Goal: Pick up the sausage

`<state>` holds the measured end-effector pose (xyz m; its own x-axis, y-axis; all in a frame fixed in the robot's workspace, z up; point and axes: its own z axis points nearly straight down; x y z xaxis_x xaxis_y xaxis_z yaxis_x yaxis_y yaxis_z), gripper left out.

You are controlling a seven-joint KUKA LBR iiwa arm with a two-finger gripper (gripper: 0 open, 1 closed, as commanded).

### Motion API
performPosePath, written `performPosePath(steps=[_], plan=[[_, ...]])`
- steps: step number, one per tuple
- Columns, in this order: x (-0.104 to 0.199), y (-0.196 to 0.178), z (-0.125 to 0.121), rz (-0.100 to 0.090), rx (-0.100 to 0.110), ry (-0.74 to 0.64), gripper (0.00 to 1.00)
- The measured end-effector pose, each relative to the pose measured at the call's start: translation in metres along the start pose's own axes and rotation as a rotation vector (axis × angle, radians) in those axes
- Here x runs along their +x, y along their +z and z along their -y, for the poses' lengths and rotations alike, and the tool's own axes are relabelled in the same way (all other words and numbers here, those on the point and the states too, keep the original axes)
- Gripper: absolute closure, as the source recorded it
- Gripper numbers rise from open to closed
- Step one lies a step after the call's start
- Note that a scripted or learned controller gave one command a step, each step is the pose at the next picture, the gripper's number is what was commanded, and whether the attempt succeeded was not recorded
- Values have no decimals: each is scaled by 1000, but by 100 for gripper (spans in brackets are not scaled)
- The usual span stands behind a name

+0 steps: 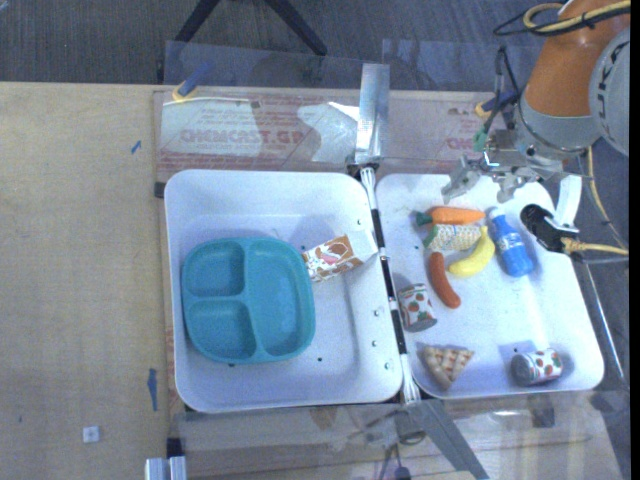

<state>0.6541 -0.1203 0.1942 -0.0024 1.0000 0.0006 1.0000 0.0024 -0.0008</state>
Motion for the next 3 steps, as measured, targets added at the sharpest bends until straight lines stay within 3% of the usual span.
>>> performPosePath(steps=[1,2,3], plan=[[-41,17,15,0,2,125,0],[24,-19,110,-1,1,192,0],[-16,11,106,-1,3,344,0]])
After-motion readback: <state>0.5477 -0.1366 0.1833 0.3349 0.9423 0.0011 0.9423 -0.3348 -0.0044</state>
